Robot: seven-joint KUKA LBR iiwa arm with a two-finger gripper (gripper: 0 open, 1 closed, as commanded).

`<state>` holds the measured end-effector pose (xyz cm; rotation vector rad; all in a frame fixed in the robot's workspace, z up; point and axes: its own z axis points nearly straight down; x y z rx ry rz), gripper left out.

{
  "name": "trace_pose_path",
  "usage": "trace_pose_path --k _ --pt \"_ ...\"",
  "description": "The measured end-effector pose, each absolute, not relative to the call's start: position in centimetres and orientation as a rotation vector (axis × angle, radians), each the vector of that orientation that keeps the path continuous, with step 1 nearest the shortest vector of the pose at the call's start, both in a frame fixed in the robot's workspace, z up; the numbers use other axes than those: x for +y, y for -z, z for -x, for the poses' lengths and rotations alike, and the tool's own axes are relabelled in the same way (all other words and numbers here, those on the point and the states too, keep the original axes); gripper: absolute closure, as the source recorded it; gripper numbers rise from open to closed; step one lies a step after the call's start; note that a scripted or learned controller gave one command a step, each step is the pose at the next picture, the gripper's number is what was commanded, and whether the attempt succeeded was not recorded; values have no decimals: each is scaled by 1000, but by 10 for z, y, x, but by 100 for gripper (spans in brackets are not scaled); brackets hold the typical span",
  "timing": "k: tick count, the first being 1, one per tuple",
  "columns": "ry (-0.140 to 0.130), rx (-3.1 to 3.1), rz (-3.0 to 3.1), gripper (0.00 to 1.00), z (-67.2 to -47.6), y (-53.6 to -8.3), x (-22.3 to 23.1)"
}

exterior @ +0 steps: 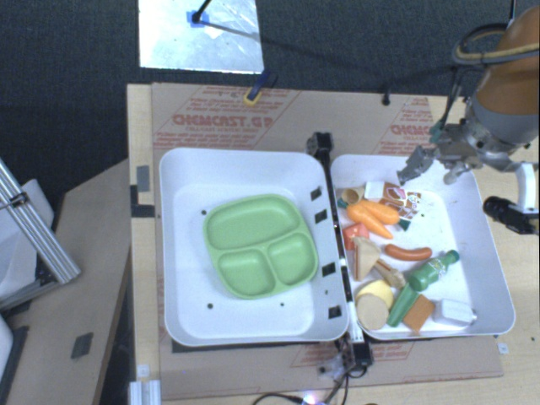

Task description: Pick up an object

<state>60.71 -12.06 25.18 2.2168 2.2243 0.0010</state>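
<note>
Two pincer (432,165) fingers (spread wide, holding nothing) hang over the right bin's (494,264) far edge.

Dark carpet floor (67,74); shiny metal sheet (201,22) at far left; tan desk (143,125) under brown cardboard (354,116).

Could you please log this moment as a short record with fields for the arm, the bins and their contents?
arm: gripper above the right bin's far edge, nothing between its fingers
left bin: green divided tray
right bin: toy foods heaped along its left side, including carrot, sausage, green bottle
task status: nothing picked up yet
</note>
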Motion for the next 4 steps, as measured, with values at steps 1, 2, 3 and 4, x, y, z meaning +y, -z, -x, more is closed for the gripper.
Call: trace_pose_path --k 1,2,3,4 --pt "2 2225 -2222 0 -601 -192 -115" --pt "1 2223 -2223 0 -597 -146 -108" --pt "-7 2215 -2210 0 -598 -91 -115" --pt "-4 2220 -2217 0 -599 -85 -115"
